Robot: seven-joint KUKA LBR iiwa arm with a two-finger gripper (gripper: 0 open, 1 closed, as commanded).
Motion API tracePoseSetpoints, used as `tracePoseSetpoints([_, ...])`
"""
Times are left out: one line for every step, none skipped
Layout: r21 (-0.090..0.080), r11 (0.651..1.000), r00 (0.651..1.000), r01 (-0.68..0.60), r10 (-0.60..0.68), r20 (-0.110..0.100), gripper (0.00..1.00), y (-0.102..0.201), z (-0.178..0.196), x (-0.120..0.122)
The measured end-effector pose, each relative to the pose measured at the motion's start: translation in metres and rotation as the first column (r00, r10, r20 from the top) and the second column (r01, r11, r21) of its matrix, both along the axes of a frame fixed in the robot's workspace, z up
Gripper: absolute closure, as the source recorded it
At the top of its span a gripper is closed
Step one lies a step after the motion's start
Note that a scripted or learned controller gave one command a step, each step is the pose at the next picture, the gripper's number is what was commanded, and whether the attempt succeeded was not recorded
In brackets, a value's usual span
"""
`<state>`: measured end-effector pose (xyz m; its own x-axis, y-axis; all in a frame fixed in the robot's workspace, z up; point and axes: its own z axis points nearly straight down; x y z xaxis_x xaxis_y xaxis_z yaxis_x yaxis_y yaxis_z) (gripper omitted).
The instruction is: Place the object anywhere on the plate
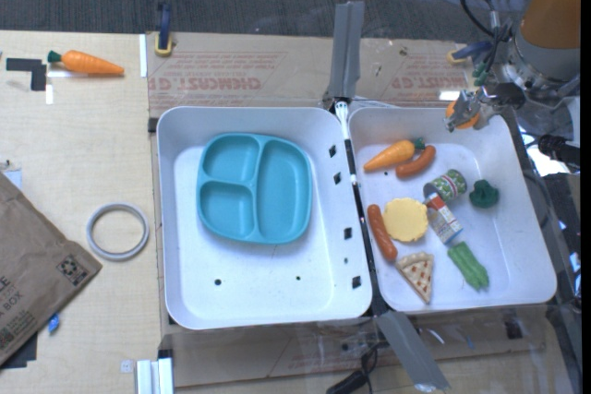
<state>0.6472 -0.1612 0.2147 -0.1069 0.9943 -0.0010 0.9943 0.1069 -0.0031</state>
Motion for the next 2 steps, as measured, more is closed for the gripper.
tracePoseSetpoints([0.000, 0.999, 0.999, -0.036, 0.036, -0.001, 1.00, 0.098, -0.012, 0.012])
tracePoseSetpoints([0.002, 0.962, 0.962, -0.272, 0.272, -0.001, 1.00, 0.178, -0.025, -0.023])
